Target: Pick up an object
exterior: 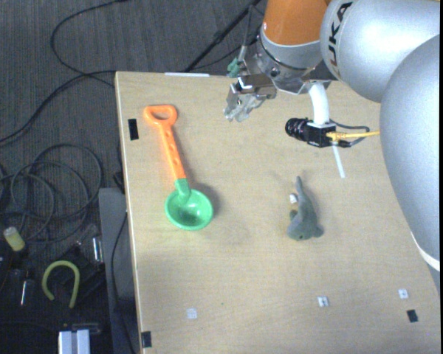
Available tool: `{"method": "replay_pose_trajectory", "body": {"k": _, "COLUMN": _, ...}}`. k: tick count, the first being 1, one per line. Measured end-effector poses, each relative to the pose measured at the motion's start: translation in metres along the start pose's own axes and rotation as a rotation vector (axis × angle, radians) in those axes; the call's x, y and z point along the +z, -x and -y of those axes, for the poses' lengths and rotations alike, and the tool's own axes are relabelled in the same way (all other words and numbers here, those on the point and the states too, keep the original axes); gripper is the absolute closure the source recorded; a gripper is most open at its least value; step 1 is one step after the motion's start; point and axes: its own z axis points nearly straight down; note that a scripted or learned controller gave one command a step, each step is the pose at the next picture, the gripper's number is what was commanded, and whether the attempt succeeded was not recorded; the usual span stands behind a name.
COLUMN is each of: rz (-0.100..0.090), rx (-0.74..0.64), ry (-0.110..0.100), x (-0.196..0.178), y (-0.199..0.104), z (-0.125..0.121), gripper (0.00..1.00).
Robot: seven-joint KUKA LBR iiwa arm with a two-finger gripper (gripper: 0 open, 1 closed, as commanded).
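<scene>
Camera view has me looking down on a tan bench surface (229, 286) with the arm (369, 43) reaching in from the right. The gripper (241, 108) hangs over the far part of the surface, and I see nothing between its fingers; whether the claw is apart or together I cannot tell from this slant.

Two candidates lie within reach. A scoop (179, 175) with an orange handle and a green bowl lies at the left, handle pointing away to the far side, bowl nearer me. A small grey shark toy (304, 214) lies to the right of it, well apart, roughly under the arm's wrist. Both lie flat and clear of each other, which I judge makes either one a clean approach from above.

On the arm's grey shell I can read part of the maker's lettering, "KU" (338, 28); the rest curves out of sight.
</scene>
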Motion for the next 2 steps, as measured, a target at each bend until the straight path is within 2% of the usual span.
{"method": "replay_pose_trajectory", "body": {"k": 1, "rz": 0.002, "rx": -0.028, "ry": 0.003, "x": -0.091, "y": 0.057, "z": 0.010, "gripper": 1.00}}
{"method": "replay_pose_trajectory", "body": {"k": 2, "rz": 0.002, "rx": 0.135, "ry": 0.002, "x": -0.148, "y": 0.075, "z": 0.013, "gripper": 1.00}}
